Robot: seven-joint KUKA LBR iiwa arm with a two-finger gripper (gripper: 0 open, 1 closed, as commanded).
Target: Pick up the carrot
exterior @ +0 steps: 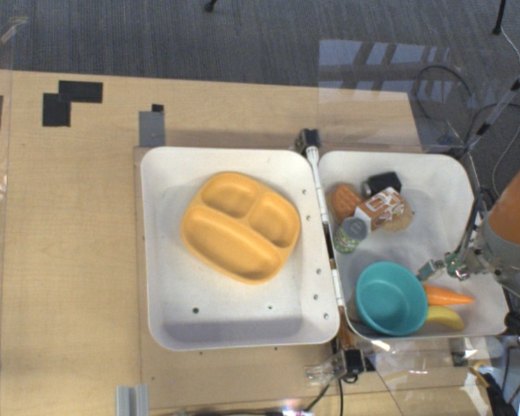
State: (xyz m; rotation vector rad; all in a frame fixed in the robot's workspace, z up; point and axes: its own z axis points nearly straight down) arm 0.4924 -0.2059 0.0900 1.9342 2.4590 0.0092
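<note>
Camera view: carrot waits in the right bin, tool just above it.

The carrot lies against the teal bowl, a banana just below it; the approach is probably best from straight above, centred on the orange body and along its short axis, clear of bowl rim and banana; the tool hangs near the bin's right wall, touching nothing that I can make out; whether it is spread or pressed together I cannot tell.
</note>
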